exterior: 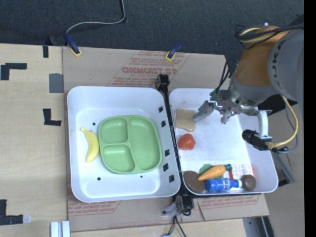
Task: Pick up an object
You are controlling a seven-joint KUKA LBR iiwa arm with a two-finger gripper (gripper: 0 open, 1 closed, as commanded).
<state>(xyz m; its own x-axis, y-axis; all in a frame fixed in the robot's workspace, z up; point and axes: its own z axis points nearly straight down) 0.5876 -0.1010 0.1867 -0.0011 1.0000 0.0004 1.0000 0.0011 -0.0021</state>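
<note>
My gripper (213,115) hangs over the back part of the right bin (223,138), its two fingers spread open with nothing between them. The left fingertip (201,114) is close to the right edge of a tan bread slice (184,120). A red tomato (186,141) lies just in front of the bread. Along the bin's front edge lie a carrot (213,172), a blue bottle (220,185), a brown disc (193,181), a small brown ball (249,182) and a white and red packet (242,170).
The left bin (84,98) holds a green divided plate (130,144) and a yellow banana (91,144) to its left. A black divider (169,127) separates the bins. The arm's grey and orange body (261,63) looms over the right bin's back right corner.
</note>
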